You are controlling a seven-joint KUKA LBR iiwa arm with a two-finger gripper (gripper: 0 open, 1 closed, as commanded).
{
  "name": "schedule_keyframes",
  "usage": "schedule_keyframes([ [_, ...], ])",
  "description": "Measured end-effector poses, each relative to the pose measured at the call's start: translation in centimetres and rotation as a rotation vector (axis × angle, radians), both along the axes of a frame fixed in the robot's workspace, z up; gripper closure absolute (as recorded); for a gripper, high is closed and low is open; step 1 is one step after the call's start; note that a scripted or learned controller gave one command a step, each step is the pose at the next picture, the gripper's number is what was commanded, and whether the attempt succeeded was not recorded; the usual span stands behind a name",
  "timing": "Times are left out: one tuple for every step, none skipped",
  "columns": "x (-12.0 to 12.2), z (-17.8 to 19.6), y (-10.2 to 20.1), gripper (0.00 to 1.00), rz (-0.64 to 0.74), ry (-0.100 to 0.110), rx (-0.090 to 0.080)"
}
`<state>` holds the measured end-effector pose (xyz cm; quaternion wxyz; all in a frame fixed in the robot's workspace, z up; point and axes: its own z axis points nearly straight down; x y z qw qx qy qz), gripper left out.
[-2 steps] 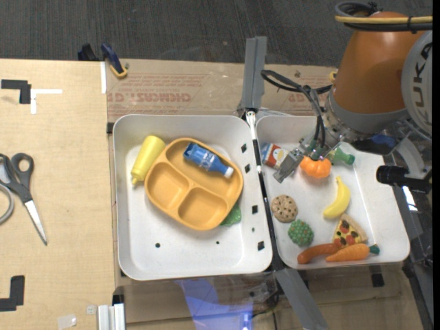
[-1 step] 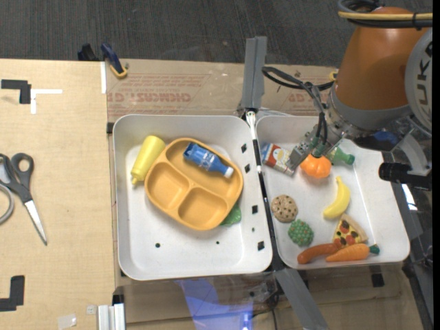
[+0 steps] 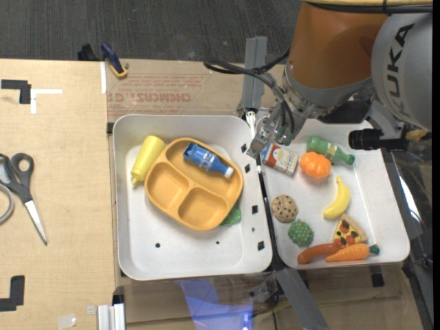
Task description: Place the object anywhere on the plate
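Two white bins sit side by side on the worktop point(image 3: 55, 184), with dark floor behind and a pair of scissors point(image 3: 24, 191) lying far to the left. In the left bin point(image 3: 185, 260) rests the yellow plate point(image 3: 196, 184), which has compartments, and a blue bottle point(image 3: 207, 160) lies already on its far compartment, slanted. A yellow mustard bottle point(image 3: 146, 158) lies just beside the plate on the left, and something green point(image 3: 232, 216) shows a little under its right rim.

I judge that the placing step is done or nearly done, since the blue bottle is on the plate and nothing holds it. What I should do next is only to move away cleanly, without pushing the bin wall or the toys in the right bin point(image 3: 392, 246).

My arm reaches in from the right, with the orange band high above the right bin. My gripper point(image 3: 265, 139) hangs over the wall between the two bins, near the juice carton point(image 3: 280, 159). I see nothing between its fingers, but whether they stand wide or narrow I cannot tell from this angle. In the right bin lie also an orange point(image 3: 315, 165), a banana point(image 3: 337, 198), a cookie point(image 3: 283, 207) and a carrot point(image 3: 350, 253).
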<state>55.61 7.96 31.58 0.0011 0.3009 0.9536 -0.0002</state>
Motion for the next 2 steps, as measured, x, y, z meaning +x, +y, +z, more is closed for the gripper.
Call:
schedule_keyframes([
  [0.0,0.0,0.0,0.0,0.0,0.0,0.0],
  [0.7,4.2,2.0,0.0,0.477,-0.002,0.0],
])
